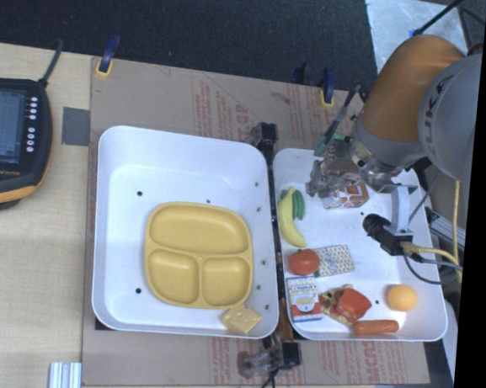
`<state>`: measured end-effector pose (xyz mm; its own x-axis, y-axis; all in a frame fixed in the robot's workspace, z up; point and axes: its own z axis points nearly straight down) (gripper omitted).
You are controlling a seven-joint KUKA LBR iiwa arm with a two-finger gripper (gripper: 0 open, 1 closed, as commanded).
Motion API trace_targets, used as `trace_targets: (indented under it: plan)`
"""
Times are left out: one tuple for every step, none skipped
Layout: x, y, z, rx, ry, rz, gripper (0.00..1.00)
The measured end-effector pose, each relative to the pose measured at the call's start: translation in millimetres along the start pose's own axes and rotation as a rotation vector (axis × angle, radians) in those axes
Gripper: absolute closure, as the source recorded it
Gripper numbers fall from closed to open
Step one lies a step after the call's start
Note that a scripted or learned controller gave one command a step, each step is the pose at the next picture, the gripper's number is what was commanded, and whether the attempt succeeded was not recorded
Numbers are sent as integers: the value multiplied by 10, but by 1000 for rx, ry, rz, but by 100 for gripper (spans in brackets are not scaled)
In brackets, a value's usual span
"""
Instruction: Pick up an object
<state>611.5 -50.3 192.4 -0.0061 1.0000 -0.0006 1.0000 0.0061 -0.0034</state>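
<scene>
Cardboard-covered bench, two white bins: the gripper (pixel 329 178) hovers over the right bin (pixel 421 335) (finger state hidden). Nearby, the banana (pixel 288 222) looks light, slippery plastic; grip across its middle.

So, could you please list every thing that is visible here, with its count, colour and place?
Bins: 2, white, side by side on the bench.
Divided tray: 1, yellow, in the left bin.
Cheese wedge: 1, pale yellow, left bin's near corner.
Banana: 1, yellow, right bin.
Tomato: 1, red, right bin.
Orange: 1, orange, right bin.
Sausage: 1, red-brown, right bin's near edge.
Small carton: 1, white and red, right bin.
Tablet controller: 1, black and orange, far left of the bench.
Arm: 1, grey with orange band, from the right.
Hand: 1, dark, over the right bin's far end.
</scene>
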Motion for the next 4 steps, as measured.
trace_targets:
  plan:
    - [-511,-600,-111,0,-1,2,100]
    - [68,-712,-77,2,0,-1,100]
    - [58,-708,-180,3,-1,-2,100]
    - [51,-704,-281,4,-2,-4,100]
